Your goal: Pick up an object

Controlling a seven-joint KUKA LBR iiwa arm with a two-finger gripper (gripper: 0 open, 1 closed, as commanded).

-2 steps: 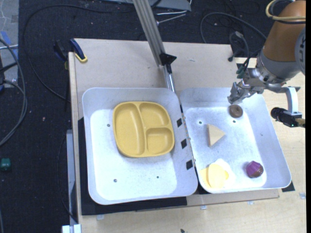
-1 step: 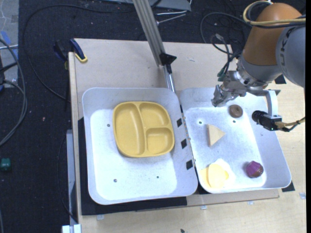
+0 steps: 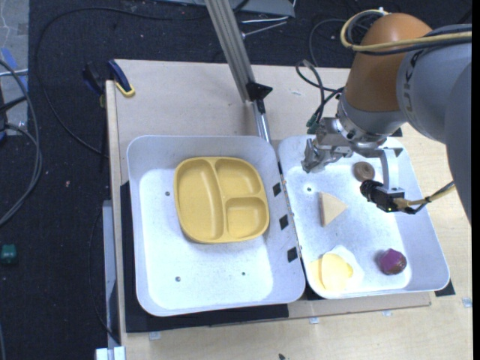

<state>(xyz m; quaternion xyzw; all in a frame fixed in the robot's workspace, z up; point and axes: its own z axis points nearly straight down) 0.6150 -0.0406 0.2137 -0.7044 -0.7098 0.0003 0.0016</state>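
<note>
tool (image 3: 312, 163) near pale tan wedge (image 3: 331, 208)

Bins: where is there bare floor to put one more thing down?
Left bin: a broad strip between the tray and the near wall, and a narrower one left of the tray. Right bin: the patch between wedge and purple thing. Its far end is crowded: the arm hangs over it beside a brown disc.

Left bin (image 3: 150, 223): yellow divided plate (image 3: 221, 199) fills the middle; bare floor along near and left sides. Right bin (image 3: 361, 235): arm (image 3: 442, 81) overhangs the far end. Tan wedge (image 3: 331, 208), brown disc (image 3: 364, 172), purple ball (image 3: 391, 261), fried egg (image 3: 335, 270) lie well apart, clear lanes between them.
</note>
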